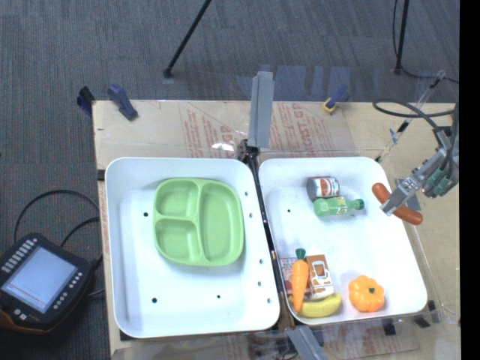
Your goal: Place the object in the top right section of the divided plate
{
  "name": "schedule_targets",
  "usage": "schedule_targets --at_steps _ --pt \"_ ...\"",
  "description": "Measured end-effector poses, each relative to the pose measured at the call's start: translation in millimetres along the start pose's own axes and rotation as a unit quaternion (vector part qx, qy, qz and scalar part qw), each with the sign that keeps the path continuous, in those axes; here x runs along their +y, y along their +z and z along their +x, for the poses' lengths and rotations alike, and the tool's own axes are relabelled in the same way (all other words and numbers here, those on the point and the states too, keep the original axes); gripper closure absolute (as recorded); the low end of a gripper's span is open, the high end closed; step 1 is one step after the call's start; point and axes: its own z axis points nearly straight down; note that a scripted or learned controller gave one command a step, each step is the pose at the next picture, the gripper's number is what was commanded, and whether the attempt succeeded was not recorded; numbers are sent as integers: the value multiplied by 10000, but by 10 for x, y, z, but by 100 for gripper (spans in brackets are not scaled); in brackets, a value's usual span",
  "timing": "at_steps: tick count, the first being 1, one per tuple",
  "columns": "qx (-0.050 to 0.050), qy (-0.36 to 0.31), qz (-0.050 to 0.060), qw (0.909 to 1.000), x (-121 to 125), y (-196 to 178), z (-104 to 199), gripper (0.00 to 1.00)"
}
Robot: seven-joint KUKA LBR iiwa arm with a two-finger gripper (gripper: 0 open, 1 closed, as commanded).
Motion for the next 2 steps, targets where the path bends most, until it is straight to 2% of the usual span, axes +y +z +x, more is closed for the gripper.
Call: schedule_targets --at_steps 1,2 --pt "1 1229 2 9924 -204 471 -478 100" --pt "-5 -459 -12 9989 -500 -299 -1066 100"
